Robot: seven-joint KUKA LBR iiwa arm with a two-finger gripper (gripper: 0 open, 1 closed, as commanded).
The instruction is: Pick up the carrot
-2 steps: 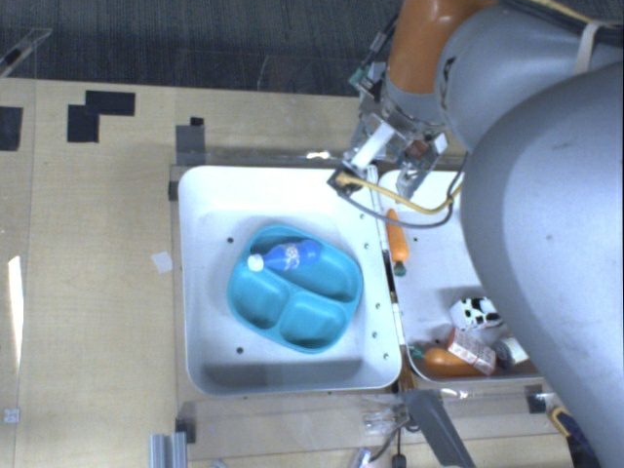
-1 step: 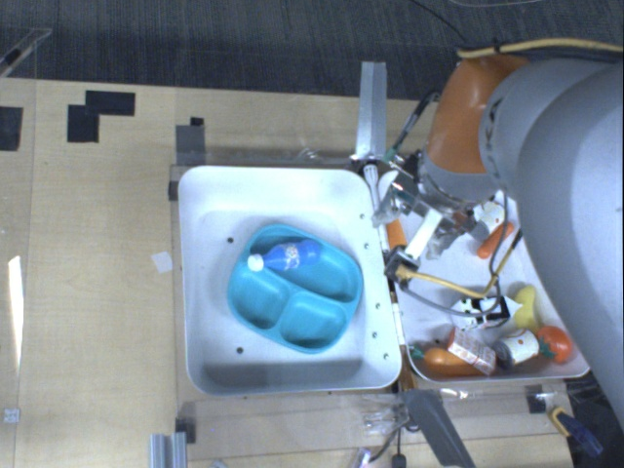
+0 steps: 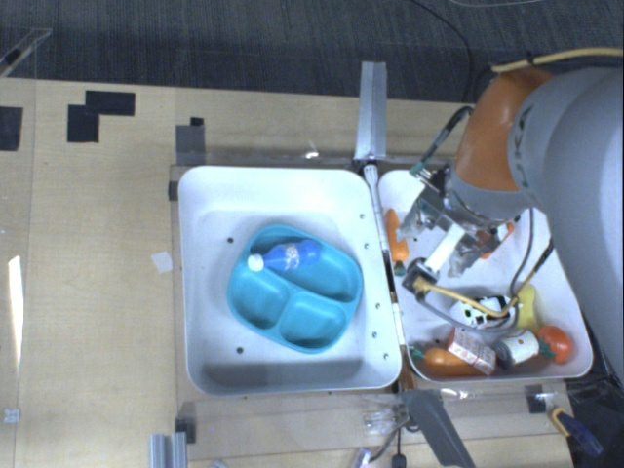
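Camera view has the pincer [image 3: 441, 247] low in the right-hand bin [image 3: 575, 359], and whether it is open or closed I can't tell from up here. Look just to its left: the carrot [image 3: 394, 234] lies against the bin's inner wall, close beside the pincer, not between anything. Its long axis runs up and down the picture, along that wall, lower end partly hidden. My guess: the arm needs a short sideways shift toward that wall.
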